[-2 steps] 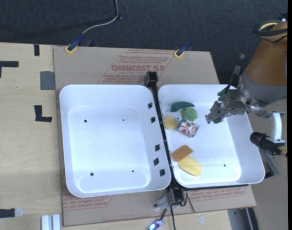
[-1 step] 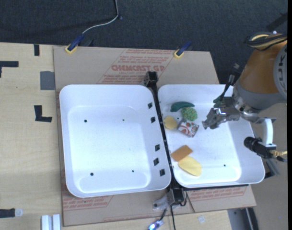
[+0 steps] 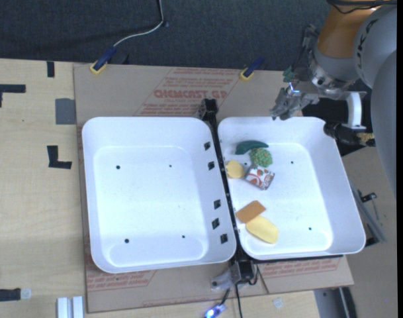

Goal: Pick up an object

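Yellow rounded wedge [image 3: 262, 230] and orange flat slab [image 3: 250, 211] nearest, in right white bin [image 3: 333, 177]. Beyond: red-white patterned can [image 3: 260, 177], green knobbly floret [image 3: 261, 156]. All untouched (pick not begun). Hand [image 3: 285, 106] above far rim, carrying nothing; grip state unclear.

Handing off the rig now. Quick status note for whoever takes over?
Gripper: above the far rim of the right bin, holding nothing; finger state not readable.
Objects, all in the right bin's left half: green broccoli piece, dark green item behind it, small yellow piece, red and white patterned item, orange block, yellow piece.
Left bin: white floor showing.
Done: no pick yet.
Left: descend, grasp one object, lift.
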